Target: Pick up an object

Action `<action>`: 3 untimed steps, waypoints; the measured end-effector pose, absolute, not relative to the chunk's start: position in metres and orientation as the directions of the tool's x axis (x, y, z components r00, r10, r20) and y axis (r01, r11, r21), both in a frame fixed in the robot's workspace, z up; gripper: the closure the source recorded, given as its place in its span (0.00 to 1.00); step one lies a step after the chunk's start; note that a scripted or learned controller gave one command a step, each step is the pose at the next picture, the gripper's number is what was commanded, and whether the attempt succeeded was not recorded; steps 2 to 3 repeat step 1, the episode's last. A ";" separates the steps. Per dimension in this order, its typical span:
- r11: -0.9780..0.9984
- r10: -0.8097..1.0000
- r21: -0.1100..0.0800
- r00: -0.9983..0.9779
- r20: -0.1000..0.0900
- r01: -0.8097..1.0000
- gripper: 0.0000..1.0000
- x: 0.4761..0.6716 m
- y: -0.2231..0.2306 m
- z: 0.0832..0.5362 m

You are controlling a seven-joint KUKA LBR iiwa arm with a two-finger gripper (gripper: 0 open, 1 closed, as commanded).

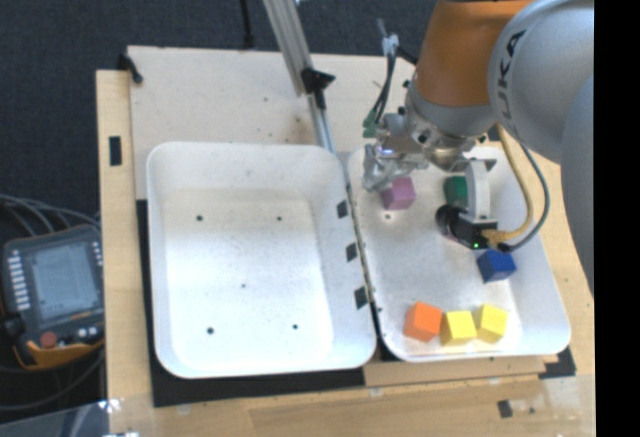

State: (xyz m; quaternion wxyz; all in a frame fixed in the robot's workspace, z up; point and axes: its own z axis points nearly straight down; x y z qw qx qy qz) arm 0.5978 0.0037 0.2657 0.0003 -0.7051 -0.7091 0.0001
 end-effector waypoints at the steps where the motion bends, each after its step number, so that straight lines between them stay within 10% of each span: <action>1: 0.007 1.000 -0.003 -0.007 0.001 1.000 1.00 0.607 0.059 0.248; 3: 0.007 1.000 -0.003 -0.007 0.001 1.000 1.00 0.607 0.059 0.248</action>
